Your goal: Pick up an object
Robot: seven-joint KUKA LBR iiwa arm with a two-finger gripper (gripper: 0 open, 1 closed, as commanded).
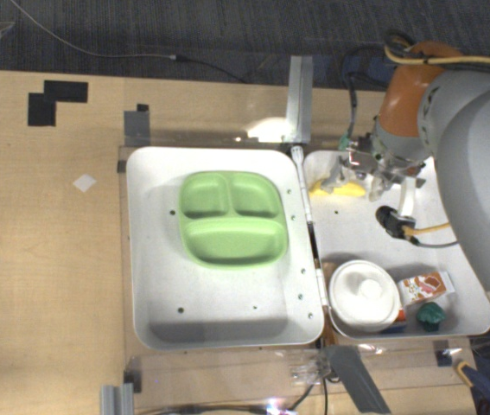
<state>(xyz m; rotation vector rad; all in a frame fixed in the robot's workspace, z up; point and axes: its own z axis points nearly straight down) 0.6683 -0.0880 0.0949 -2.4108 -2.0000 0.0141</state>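
My gripper [354,168] hangs low over the far left corner of the right bin [348,232]. A yellow object [338,189] lies right under it, partly hidden by the gripper body, and whether the two touch is unclear. A white bowl [364,293] sits at the near left of the same bin. Beside the bowl lie a small red and white carton [422,287] and a dark green object [431,315]. A bit of blue [397,322] peeks out from beneath the bowl's rim.
The left bin [154,258] holds a green divided plate [231,216]. A metal divider [307,232] separates the two bins. The grey arm with its orange band [409,93] covers the right bin's far right side, trailing a black and yellow cable [409,225].
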